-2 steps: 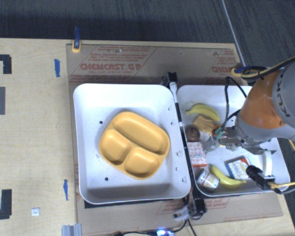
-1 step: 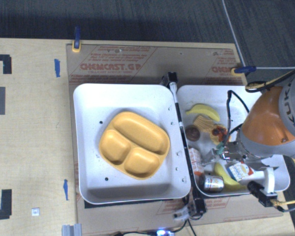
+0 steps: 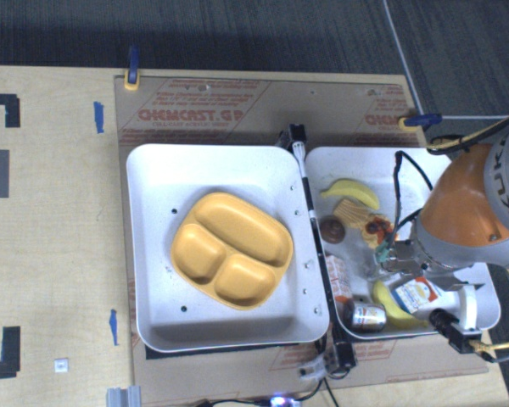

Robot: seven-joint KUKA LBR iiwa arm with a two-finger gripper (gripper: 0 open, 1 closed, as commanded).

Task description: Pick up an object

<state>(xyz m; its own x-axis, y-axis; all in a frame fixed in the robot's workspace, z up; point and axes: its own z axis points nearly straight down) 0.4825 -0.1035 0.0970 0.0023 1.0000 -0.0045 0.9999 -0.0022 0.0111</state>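
The right bin (image 3: 322, 166) holds a yellow banana (image 3: 350, 191) at the back, a brown round object (image 3: 332, 229), a waffle-like piece with red and yellow bits (image 3: 362, 218), a packet (image 3: 336, 276), a small metal can (image 3: 366, 315), a second yellow fruit (image 3: 387, 300) and a white bottle with a red label (image 3: 428, 296). My gripper (image 3: 397, 258) reaches down into the middle of this bin, just above the yellow fruit and the bottle. The grey arm with its orange band (image 3: 463, 206) covers the bin's right side.
The left bin (image 3: 148, 176) holds a yellow three-compartment tray (image 3: 230, 248). A black divider rail (image 3: 306, 195) runs between the bins. Cables loop near the arm at the right bin's back.
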